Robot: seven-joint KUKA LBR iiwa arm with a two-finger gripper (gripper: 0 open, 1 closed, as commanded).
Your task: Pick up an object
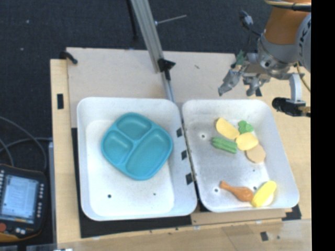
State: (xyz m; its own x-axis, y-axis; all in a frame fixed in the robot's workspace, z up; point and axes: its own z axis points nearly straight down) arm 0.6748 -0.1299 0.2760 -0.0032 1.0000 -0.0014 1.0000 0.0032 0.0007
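The right bin point(277, 135) holds several toy foods. A yellow piece point(226, 128), a small green piece point(245, 126), a green pod point(224, 145), another yellow piece point(246, 140) and a tan round piece point(256, 153) cluster near its far side. An orange drumstick point(236, 191) and a yellow lemon-like piece point(264, 193) lie at its near edge. My gripper point(242, 87) hangs open above the bench just behind the right bin's far rim, with nothing between its fingers.
The left bin point(91, 203) holds a blue divided plate point(137, 146). A slanted metal post point(149, 30) rises behind the gap between the bins. Bare bench surface lies behind both bins.
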